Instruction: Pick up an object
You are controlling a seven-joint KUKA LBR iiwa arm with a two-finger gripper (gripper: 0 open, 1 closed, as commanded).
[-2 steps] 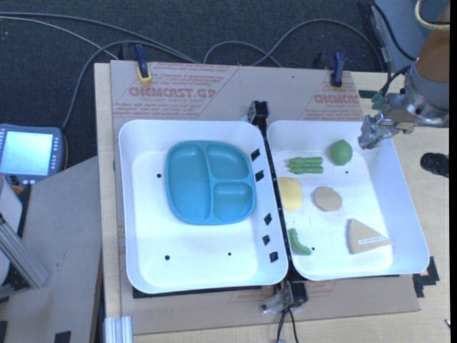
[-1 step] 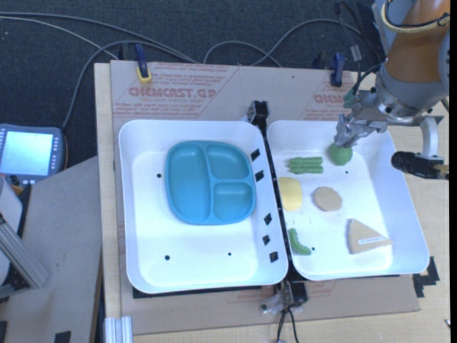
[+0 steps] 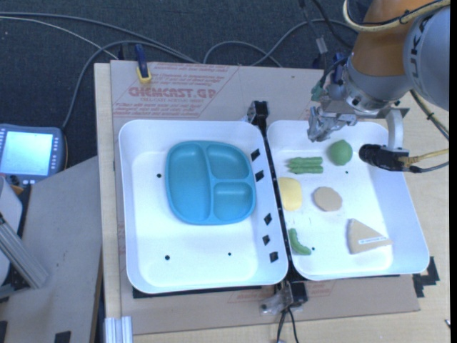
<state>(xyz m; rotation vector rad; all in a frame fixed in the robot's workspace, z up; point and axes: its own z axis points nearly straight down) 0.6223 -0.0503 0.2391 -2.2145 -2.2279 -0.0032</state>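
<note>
The gripper (image 3: 319, 128) hangs over the right bin's (image 3: 407, 213) far edge; its fingertips blur together, so their state cannot be told, and nothing shows between them. Just right of it lies the green ball (image 3: 340, 151), below it the green pod (image 3: 305, 165), farther below the yellow piece (image 3: 290, 193).

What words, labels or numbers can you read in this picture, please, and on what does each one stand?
"CHEMCAST GP" in red, upside down, on the brown board behind the bins.
Finer red print beside it: too small to read.
"KU", cut off by the frame edge, on the grey arm.
Label on the tan wedge: too blurred to read.
Screen of the pendant: glare, nothing readable.
</note>
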